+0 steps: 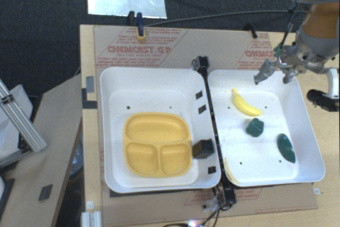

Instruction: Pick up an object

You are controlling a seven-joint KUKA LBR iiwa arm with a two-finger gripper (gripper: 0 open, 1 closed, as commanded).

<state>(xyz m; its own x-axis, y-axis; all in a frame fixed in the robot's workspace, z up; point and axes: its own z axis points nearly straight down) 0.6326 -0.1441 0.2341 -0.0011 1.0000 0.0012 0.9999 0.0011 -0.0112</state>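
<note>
The right bin (305, 114) is being taken as the landmark: nearest in it, a dark green object (286, 148) is being seen by its right wall, a teal lump (255, 127) further in at the middle, and a yellow banana (245, 104) just beyond the lump. Left of that bin, a yellow divided tray (158, 144) is being carried by the left bin (114, 114) on the worktop (90, 50). Above the right bin's far edge, the claw (275, 73) is being held with its fingers apart, nothing being gripped between them.

A yellow banana (246, 104) lies flat in the right bin (305, 114), in its upper half, slanting from upper left to lower right. Just below it sits a small dark teal lump (255, 127), compact and rounded. An elongated dark teal piece (286, 147) lies apart, nearer the bin's right wall.
</note>
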